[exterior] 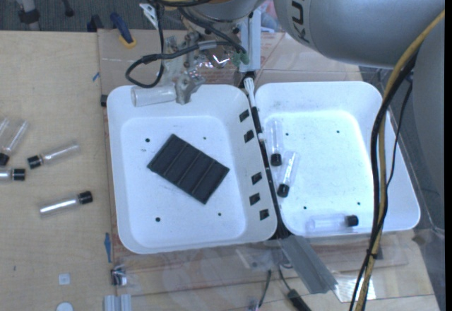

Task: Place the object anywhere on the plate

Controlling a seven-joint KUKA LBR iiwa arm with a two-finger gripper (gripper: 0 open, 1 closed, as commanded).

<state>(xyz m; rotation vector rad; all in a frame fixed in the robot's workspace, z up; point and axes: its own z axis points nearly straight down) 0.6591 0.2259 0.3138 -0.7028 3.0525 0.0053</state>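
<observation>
Carrying appears to be the step in hand: the tool [185, 85] sits over the far rim of the left bin [123, 182], and a clear vial [152, 96] lies crosswise at its tip, seemingly clenched between the metal fingers, though clutter of cables there makes the contact hard to confirm. The dark ribbed plate [188, 168] lies flat and aslant on the floor of the same bin, nearer the camera than the vial and well apart from it. By my judgement the next move calls for bringing the vial toward the camera until it is above the plate, lowering it, and releasing; since the vial is round and the plate ribbed, a low release would limit rolling. Count: two white bins, left and right bin [395, 196]; one plate; one vial at the tool; three black-capped vials [284, 174] in the right bin, two near the divider and one by the near wall; on the table [49, 246] left of the bins at least four more loose vials [65, 202], some cut off by the edge.
</observation>
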